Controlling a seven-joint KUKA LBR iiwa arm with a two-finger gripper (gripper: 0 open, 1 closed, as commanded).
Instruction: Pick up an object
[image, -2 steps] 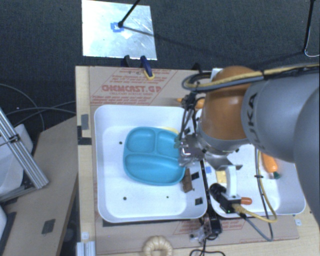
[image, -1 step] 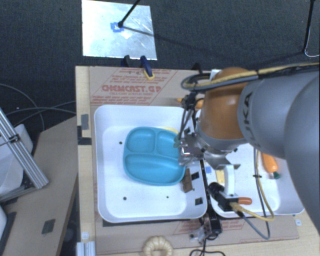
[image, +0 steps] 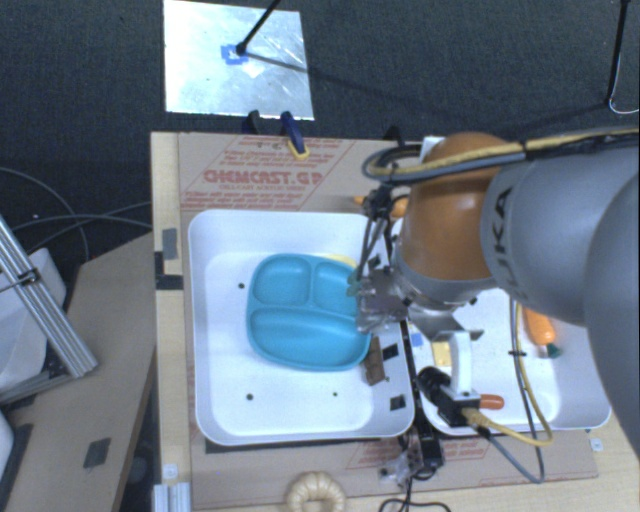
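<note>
Arm (image: 560, 240) stoops, gripper (image: 373, 345) seemingly at blue tray (image: 300, 310) edge.

A blue plate (image: 300, 322) with three compartments lay flat, right side up, in the left bin (image: 218, 340), near its right wall.

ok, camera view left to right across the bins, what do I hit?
left bin's wall → blue divided plate → arm's orange band → orange object in the right bin, partly behind the arm.
</note>
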